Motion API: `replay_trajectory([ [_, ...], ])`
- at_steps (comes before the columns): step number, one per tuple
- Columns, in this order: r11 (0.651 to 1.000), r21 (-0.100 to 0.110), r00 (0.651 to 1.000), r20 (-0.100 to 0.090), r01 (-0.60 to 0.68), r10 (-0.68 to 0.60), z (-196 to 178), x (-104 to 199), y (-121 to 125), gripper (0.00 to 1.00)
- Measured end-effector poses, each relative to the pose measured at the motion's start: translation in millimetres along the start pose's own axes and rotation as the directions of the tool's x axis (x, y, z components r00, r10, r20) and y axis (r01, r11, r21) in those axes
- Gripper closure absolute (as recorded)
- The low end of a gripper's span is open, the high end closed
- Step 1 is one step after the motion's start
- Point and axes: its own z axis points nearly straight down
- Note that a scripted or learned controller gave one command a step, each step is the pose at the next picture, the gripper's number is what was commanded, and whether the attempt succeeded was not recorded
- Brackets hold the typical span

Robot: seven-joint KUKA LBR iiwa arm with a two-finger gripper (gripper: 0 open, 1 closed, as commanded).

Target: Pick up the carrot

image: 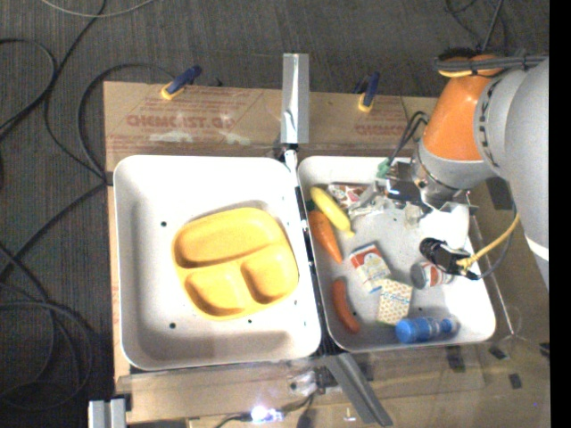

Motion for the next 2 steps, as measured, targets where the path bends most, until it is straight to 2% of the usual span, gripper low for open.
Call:
replay_trajectory([
  [1, 0.996, -0.012, 0.996, -0.004, 0.084, -0.084, 80, -19, -83, 0.00],
  [2, 0.999, -0.005, 0.999, -0.001, 0.038, -0.038, 77, -8, -27, 0.00],
])
